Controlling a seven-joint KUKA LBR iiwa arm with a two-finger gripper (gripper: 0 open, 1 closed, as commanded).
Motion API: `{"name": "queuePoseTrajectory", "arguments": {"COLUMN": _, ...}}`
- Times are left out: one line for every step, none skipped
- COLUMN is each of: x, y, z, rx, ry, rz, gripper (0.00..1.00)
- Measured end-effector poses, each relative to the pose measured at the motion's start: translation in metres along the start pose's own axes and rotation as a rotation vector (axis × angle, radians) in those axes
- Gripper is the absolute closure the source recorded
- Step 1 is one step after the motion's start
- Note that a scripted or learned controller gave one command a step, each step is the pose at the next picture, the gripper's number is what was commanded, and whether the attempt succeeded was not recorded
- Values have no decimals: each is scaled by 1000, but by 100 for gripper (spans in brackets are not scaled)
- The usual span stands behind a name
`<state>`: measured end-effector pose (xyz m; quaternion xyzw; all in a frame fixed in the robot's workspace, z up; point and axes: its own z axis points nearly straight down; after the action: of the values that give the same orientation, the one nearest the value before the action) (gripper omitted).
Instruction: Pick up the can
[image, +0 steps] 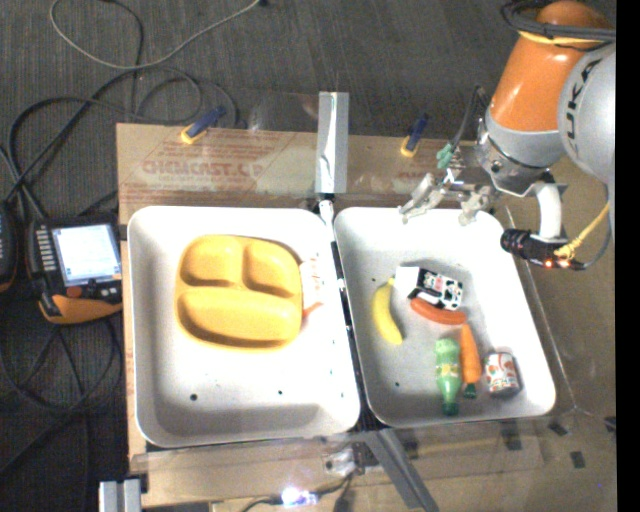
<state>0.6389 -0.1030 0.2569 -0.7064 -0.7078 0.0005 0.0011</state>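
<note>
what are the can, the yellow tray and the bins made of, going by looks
The can looks like thin metal under a printed red and white label; its pale top rim hints at that, though it is small in view. The yellow tray seems moulded plastic, with a smooth matte surface and rounded compartment edges. The right bin and the left bin look like glossy white plastic with soft highlights.

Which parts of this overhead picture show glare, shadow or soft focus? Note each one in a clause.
In the camera view: the white bins are brightly lit and nearly washed out along their rims; a bright spot of glare sits at the bench's bottom edge; the can is small and its label soft; the gripper looks slightly blurred; the surrounding floor is dim.
</note>
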Motion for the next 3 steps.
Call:
{"name": "queuePoseTrajectory", "arguments": {"x": -30, "y": 11, "z": 122, "rx": 2, "ry": -3, "rz": 8, "gripper": 0}}
{"name": "queuePoseTrajectory", "arguments": {"x": -30, "y": 11, "z": 113, "rx": 3, "ry": -2, "rz": 8, "gripper": 100}}
{"name": "queuePoseTrajectory", "arguments": {"x": -30, "y": 11, "z": 114, "rx": 3, "ry": -2, "rz": 7, "gripper": 0}}
